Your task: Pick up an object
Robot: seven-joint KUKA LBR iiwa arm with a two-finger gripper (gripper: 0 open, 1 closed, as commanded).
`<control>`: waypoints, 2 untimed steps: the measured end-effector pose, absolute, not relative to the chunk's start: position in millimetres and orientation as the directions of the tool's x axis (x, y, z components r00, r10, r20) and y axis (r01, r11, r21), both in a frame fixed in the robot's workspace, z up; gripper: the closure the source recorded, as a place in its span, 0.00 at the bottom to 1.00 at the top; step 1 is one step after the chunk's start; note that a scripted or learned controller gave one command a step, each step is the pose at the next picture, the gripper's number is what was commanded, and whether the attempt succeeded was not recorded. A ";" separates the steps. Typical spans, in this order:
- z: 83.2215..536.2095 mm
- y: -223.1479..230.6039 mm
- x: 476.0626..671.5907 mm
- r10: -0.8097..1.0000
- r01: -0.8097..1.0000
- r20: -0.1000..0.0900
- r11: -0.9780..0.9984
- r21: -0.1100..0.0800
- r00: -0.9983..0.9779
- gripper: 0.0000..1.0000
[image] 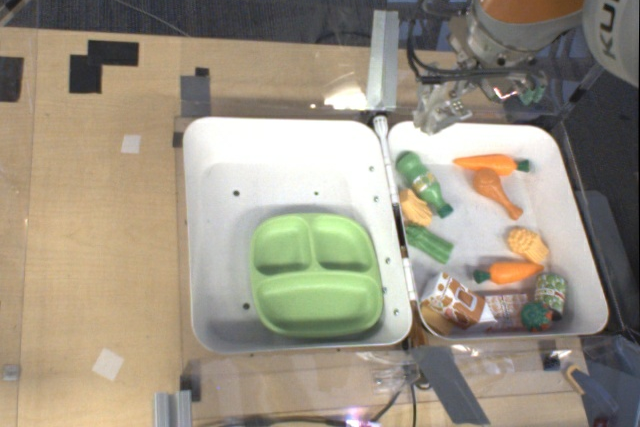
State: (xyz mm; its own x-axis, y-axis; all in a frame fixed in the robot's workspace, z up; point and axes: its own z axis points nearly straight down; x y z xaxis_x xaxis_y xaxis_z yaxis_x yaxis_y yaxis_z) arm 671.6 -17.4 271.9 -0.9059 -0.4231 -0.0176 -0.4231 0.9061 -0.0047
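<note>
My gripper [443, 108] hangs over the far left corner of the right bin [580, 215], under the orange wrist band. Below it in that bin lie several toy foods. A green bottle [420, 177] rests by the left wall, with a small yellow piece [416, 207] and a green vegetable [428, 242] nearer the front. An orange carrot [490, 163] and an orange drumstick [497, 190] lie at the far side. A yellow corn piece [526, 243], a second carrot [512, 271] and a brown snack packet [465, 303] sit toward the front. I see nothing held in the gripper.
The left bin [220, 175] holds a green divided plate [315, 273] at its front. A metal post [380, 65] stands behind the wall shared by the bins, just left of the gripper. Two round green items [546, 300] sit in the right bin's front right corner.
</note>
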 end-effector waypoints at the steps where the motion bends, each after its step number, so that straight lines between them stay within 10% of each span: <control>1: 284.3 -18.2 673.2 -0.422 -0.422 -0.026 0.907 -0.007 -0.906 1.00; 2: 276.0 10.6 618.5 -0.477 -0.477 -0.010 0.879 -0.003 -0.879 1.00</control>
